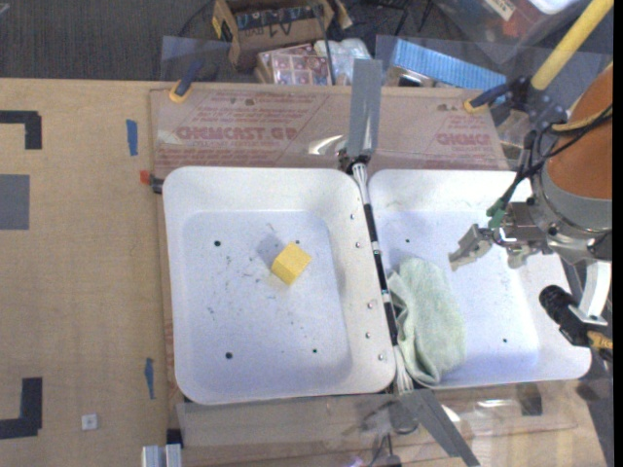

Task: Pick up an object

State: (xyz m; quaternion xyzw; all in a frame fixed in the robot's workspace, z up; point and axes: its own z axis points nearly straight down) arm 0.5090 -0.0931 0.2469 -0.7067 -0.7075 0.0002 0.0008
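Small yellow block, cube-like and matte, sits tilted near the middle of the left shallow white plastic bin, whose floor we see flecked with dark specks. In the right shallow white plastic bin a pale green cloth, soft and crumpled, lies bunched against the wall the two bins share, its lower end reaching the near rim. The grey metal gripper hangs over the right bin, up and to the right of the cloth and apart from it, with nothing seen in it; it is small and blurred, so we cannot tell whether it is spread or closed. The grey arm with its orange band is cut off by the right edge
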